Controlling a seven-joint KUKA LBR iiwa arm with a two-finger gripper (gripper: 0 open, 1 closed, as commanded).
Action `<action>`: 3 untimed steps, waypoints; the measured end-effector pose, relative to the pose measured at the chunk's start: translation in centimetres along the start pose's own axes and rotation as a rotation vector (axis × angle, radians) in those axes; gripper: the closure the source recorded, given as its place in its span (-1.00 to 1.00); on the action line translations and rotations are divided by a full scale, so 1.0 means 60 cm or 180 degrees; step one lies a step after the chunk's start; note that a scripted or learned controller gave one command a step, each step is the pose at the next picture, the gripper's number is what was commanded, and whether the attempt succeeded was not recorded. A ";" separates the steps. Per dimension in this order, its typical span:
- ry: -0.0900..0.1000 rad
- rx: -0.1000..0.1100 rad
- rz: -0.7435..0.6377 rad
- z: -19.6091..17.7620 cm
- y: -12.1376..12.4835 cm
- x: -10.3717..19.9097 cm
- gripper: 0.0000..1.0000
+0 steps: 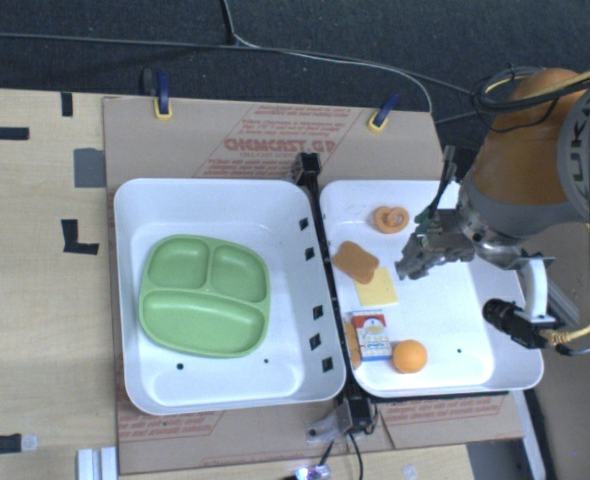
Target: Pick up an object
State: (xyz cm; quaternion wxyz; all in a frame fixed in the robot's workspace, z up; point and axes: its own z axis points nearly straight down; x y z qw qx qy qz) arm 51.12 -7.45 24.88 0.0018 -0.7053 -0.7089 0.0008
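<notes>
The right bin (475, 298) holds several small items: an orange ring-shaped piece (390, 218) near the back, a brown bread-like piece (355, 260), a yellow cheese slice (378, 288), a small red and white box (371, 335) and an orange ball (409, 356) at the front. My gripper (413, 265) hangs over the middle of this bin, just right of the cheese slice and below the ring. Nothing shows between its dark fingertips.
The left bin (135, 208) carries a green divided plate (205, 295). A black divider strip (320, 268) runs between the bins. Both bins sit on a cardboard sheet (265, 138) held by yellow clamps. Cables cross the dark floor behind.
</notes>
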 end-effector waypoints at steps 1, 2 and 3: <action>0.0001 -0.0004 -0.0005 -0.003 -0.006 0.083 1.00; 0.0000 0.0000 -0.0006 0.001 -0.026 0.175 1.00; -0.0005 0.0000 -0.0004 0.015 -0.027 0.264 1.00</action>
